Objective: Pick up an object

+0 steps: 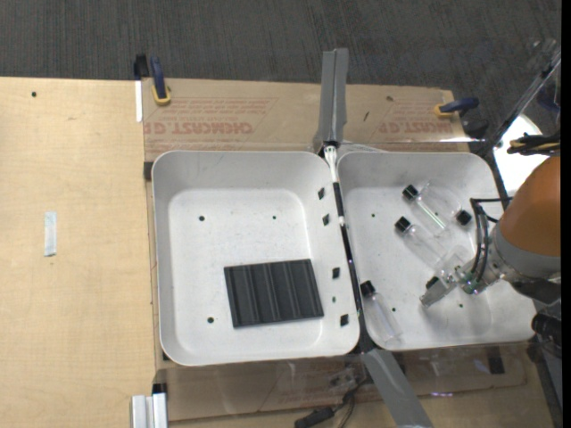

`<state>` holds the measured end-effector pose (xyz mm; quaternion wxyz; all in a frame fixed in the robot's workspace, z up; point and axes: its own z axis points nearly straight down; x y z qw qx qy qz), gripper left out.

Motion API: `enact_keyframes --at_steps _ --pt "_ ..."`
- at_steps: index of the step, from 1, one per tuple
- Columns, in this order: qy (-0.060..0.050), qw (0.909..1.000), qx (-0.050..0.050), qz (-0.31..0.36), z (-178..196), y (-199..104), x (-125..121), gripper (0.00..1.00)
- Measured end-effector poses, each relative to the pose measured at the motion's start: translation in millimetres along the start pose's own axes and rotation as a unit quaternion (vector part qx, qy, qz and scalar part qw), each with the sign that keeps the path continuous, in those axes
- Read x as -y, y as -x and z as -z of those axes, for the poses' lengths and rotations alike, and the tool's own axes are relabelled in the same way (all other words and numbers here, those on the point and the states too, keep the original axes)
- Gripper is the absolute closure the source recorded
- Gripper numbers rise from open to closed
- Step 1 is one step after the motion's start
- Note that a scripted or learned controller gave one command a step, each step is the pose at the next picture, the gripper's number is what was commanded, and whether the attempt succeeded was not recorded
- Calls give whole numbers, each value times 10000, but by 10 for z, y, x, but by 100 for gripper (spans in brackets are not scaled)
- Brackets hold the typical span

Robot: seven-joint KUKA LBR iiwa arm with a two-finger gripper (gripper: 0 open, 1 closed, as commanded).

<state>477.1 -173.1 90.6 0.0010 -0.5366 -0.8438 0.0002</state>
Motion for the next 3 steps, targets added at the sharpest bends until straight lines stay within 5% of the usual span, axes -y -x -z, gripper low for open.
enact_keyframes --at_steps 1,2,3 --pt "2 10000 1 -10 87 5 -1 100" --pt "6 9982 13 597 191 344 74 100" --pt "5 9982 13 598 191 344 74 0"
